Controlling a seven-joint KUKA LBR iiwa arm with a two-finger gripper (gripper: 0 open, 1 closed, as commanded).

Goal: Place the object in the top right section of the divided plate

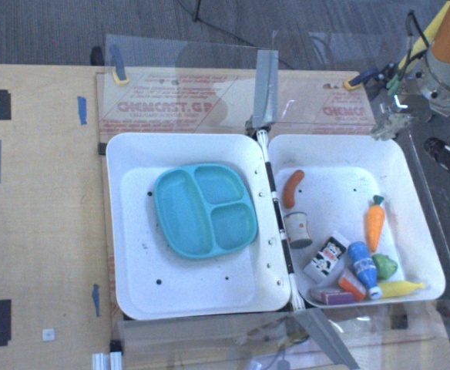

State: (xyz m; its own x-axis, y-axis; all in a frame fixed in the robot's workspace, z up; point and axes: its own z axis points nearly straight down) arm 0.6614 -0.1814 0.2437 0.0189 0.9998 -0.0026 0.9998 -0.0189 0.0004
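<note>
One pincer (385, 126) above right bin's (410, 160) rim.

wooden bench (40, 230), left bin (132, 284), right bin (418, 206)

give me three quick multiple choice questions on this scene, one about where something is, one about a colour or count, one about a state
1. Where does the divided plate lie?
A. in the left bin
B. in the right bin
C. on the bare bench

2. What colour is the divided plate?
A. red
B. turquoise
C. yellow

3. What do the plate's sections hold right now?
A. a carrot
B. a sausage
C. nothing

Answers:
1. A, the plate rests on the floor of the left bin, while the toys sit in the right bin.
2. B, all of it is turquoise blue.
3. C, all three sections show bare plastic; the toy carrot and the sausage both lie in the right bin.
</note>
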